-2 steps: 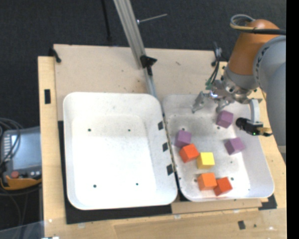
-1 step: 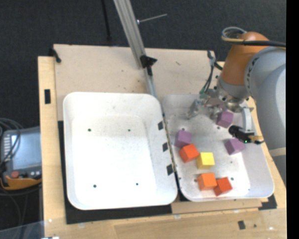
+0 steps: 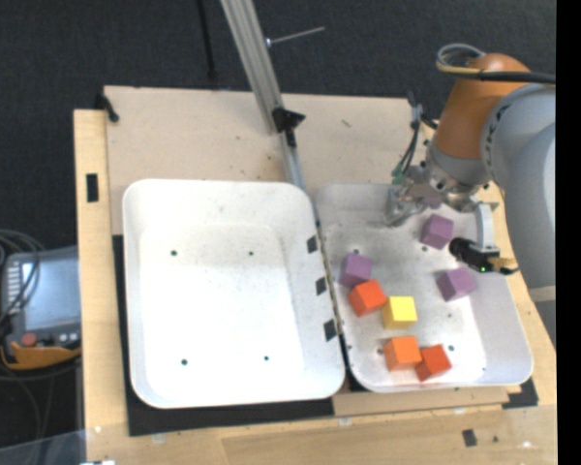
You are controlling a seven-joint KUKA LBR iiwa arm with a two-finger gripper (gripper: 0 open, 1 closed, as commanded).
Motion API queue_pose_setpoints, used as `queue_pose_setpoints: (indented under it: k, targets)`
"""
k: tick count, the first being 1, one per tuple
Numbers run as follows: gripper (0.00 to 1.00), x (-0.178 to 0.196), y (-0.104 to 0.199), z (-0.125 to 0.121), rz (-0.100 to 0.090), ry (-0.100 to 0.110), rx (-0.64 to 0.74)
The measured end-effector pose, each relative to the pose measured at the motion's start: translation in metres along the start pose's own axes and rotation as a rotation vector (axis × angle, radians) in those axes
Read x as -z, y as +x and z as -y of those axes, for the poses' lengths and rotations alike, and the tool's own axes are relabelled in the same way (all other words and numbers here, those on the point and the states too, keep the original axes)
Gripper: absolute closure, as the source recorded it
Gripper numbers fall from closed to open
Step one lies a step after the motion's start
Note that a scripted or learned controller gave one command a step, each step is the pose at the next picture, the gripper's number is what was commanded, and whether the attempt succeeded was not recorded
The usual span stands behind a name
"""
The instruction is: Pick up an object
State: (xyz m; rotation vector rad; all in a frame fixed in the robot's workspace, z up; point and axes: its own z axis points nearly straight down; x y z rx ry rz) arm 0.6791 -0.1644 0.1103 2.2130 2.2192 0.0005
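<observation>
Gripper (image 3: 404,204) sits low over the far end of the right bin (image 3: 499,356), at about twelve o'clock of that bin, hanging from the grey arm (image 3: 523,153) with its orange band (image 3: 470,105). Whether it is apart or together I cannot tell; the metal tip is small and blurred against the white floor, and no block shows in it.

From the one overhead camera, seven blocks lie in the right bin. A purple block (image 3: 437,230) rests just beside the gripper, at its four o'clock, near but apparently not touching. A second purple block (image 3: 357,266) lies toward nine o'clock of the bin, close to the shared wall, with an orange block (image 3: 368,297) touching it at its five o'clock. A yellow block (image 3: 401,310) sits just beside that orange one, near the bin's middle. A third purple block (image 3: 456,283) lies toward three o'clock. Toward six o'clock, an orange cube (image 3: 402,353) and a red block (image 3: 434,361) rest side by side, touching.

At nine o'clock of all this stands the left bin (image 3: 145,211), its white floor speckled with dark spots. Both bins sit on a tan bench (image 3: 194,134), and a slanted metal pole (image 3: 252,46) rises behind them.
</observation>
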Motion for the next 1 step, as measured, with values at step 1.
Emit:
queue_pose_setpoints:
  k: [1]
  targets:
    - [1.0, 0.0472, -0.0002, 0.0053, -0.004, 0.0, -0.007]
